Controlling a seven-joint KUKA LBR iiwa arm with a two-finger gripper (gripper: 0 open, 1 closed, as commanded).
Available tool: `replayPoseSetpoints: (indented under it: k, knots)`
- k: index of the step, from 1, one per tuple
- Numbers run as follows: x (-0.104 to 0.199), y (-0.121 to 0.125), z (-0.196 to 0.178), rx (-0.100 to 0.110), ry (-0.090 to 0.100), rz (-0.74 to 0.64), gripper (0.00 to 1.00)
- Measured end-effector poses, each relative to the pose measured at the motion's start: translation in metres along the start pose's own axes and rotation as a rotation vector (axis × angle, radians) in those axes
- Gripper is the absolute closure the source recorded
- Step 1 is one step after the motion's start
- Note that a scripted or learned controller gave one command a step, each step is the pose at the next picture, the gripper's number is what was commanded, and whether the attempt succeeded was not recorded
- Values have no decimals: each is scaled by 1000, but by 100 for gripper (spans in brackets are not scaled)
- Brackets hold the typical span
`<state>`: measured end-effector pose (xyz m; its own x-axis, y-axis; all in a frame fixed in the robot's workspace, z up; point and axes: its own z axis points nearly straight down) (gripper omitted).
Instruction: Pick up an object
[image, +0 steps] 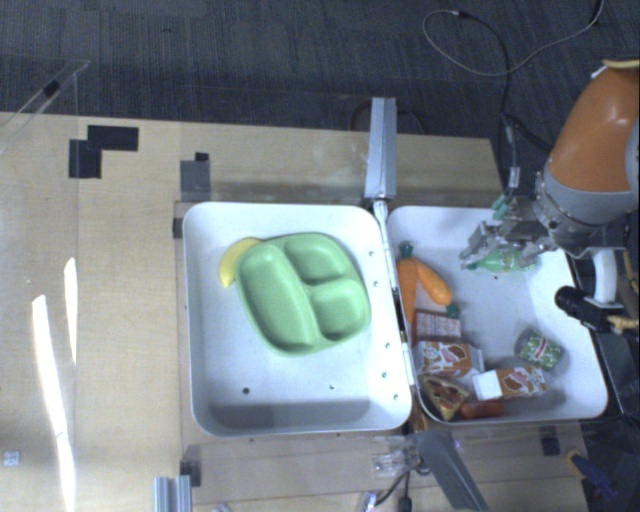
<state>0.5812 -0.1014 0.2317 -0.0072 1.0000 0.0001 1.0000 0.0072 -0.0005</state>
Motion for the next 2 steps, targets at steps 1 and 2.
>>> replayPoseSetpoints:
  k: [1,2]
  knots:
    - [-46,-60,88,0,1,-182,0]
    - [-46,-58,80,-2,1,-183,100]
